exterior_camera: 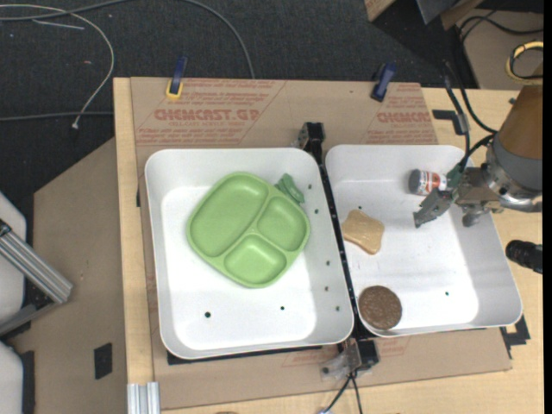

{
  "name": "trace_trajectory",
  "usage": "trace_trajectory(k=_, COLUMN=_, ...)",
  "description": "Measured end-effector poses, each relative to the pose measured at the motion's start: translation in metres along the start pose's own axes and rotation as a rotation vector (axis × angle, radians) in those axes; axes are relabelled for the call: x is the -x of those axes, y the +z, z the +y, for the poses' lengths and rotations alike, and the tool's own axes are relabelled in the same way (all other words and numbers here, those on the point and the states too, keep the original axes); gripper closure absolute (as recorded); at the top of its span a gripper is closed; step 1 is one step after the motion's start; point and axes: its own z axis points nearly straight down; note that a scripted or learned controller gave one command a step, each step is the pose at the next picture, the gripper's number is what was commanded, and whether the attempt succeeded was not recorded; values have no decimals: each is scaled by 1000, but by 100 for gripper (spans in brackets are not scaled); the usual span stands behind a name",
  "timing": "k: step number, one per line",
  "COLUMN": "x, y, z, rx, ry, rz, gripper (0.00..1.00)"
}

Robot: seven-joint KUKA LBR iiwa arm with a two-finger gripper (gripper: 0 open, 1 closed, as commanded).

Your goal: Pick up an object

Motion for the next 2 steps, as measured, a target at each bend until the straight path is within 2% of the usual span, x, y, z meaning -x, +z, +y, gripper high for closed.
trace_trajectory(k=1, x=0, y=-6, z=3, rx=13, ry=-3, rz=-2, gripper=0)
trace_trajectory(k=2, x=-1, y=57, z=2, rx=7, ry=-3, rz=-1, gripper=0)
